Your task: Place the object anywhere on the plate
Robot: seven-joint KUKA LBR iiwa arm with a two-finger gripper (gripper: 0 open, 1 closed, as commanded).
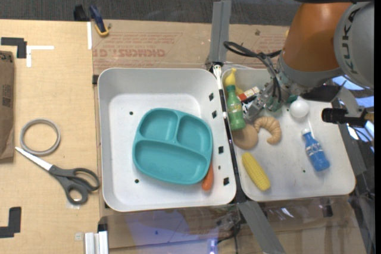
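Where the arm bends down into the right bin (333, 184), the claw (266, 99) sits low near the bin's back left corner, but from this slant I cannot tell how it is set or whether it has anything. Right under and beside it lie several toy foods: a croissant (269, 127) just in front of it, a green bottle (234, 109) against the dividing wall, a brownish lump (245, 138) next to that, and a white ball (299, 108) off to its other side. My guess is the croissant is the object meant, being nearest. It looks like light moulded plastic, stiff and a bit slick, so pinching across the thick middle of its curve should hold better than the tapered tips. Further out lie a corn cob (256, 171) and a blue bottle (315, 151). The teal plate (173, 146) waits in the left bin (113, 128), well apart, with a carrot (208, 179) touching its near edge.
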